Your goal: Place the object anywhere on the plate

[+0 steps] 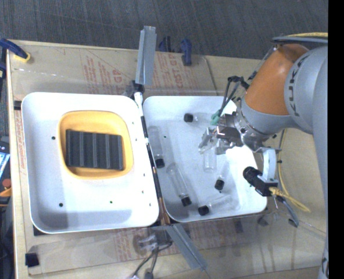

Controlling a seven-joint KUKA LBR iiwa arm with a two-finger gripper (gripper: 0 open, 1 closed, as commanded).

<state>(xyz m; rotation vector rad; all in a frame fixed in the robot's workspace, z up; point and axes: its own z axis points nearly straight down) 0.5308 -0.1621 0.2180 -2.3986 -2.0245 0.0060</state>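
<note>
One gripper (214,139) hangs low over the right bin (172,112); whether it grips anything cannot be told. Several clear vials with black caps lie scattered on that bin's floor, one vial (178,183) near its left wall. The yellow plate (95,119) sits in the left bin (38,173), bearing a dark ridged insert (95,149).

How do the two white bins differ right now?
The left bin holds a yellow plate with a dark ridged block on it; the right bin holds scattered clear vials with black caps. The gripper is over the right bin, not the left bin. Both are shallow and white.
</note>
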